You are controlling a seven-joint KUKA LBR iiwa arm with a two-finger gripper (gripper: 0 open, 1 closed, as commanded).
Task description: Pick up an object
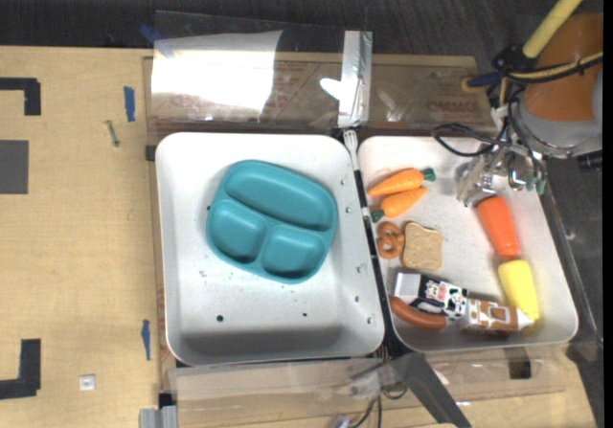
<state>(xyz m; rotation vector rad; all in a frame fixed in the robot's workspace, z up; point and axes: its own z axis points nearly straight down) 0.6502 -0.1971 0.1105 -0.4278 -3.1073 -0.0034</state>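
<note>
— Any pick made?
— None seen. The gripper [490,179] hung at the upper tip of the orange cylinder [499,226]; that piece lay flat in the right bin [565,254]. Finger spread: couldn't tell.

A teal divided plate [273,218] lies in the left white bin [182,254], while the right white bin [560,321] holds a scatter of toy food. The gripper [490,177] hangs at the right bin's 1 o'clock corner, just above the top end of an orange carrot-like piece [499,226], with a yellow piece [518,286] below it toward 4 o'clock. Two small carrots [398,189] lie at 10 o'clock, a pretzel [389,240] and bread slice [422,246] sit near the centre-left, and a sausage [418,316] and two small cartons [469,306] line the 6 o'clock edge.
</note>
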